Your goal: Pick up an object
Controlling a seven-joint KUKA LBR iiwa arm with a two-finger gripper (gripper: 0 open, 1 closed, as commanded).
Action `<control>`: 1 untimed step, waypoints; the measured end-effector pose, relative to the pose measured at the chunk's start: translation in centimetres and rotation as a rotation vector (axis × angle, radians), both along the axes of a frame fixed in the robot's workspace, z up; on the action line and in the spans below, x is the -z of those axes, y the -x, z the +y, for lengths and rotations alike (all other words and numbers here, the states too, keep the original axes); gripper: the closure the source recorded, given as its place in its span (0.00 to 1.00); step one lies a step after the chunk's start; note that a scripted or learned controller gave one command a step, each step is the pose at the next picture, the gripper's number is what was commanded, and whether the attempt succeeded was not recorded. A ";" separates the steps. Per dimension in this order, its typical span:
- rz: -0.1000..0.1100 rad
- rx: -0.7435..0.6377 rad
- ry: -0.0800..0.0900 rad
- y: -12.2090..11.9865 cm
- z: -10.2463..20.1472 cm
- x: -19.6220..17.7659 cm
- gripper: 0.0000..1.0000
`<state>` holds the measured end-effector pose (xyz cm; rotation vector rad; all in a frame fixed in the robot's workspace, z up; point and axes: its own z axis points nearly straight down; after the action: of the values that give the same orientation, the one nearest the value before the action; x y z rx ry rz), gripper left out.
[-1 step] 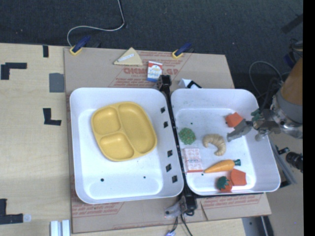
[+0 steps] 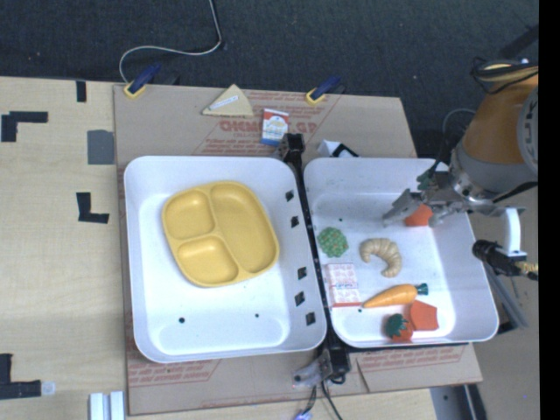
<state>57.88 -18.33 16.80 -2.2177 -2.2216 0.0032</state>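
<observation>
From my seat at the remote station, the bench point(image 2: 52, 261) carried two white bins side by side on a cardboard sheet point(image 2: 367, 121). The left bin point(image 2: 149, 322) held a yellow divided plate point(image 2: 220, 233), lying flat with three compartments. The right bin point(image 2: 455, 318) held the small things.

The arm point(image 2: 503, 138) reached in from the right, its orange band above the wrist, and the gripper point(image 2: 413, 206) sat low over the upper part of the right bin. A small orange-red object point(image 2: 419, 216) lay right at the fingers, touching them or just beside them; I could not tell whether the jaws were open, closed, or gripping it, since the metal parts blurred together there.

Lower down I saw a croissant point(image 2: 382, 255) near the bin's middle, well apart from the gripper. A carrot point(image 2: 392, 296) lay below it, slanted. A white card with red print point(image 2: 342, 283) lay by the left wall, with a green knobby piece point(image 2: 332, 241) just above it. At the lower edge, a red block point(image 2: 424, 316) touched a small strawberry-like piece point(image 2: 398, 326).
</observation>
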 end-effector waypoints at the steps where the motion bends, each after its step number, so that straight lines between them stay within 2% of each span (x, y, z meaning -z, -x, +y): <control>1: -0.012 -0.001 0.002 1.0 0.3 8.0 0.00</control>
<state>56.85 -18.04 8.77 -2.2239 -2.2303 -0.0077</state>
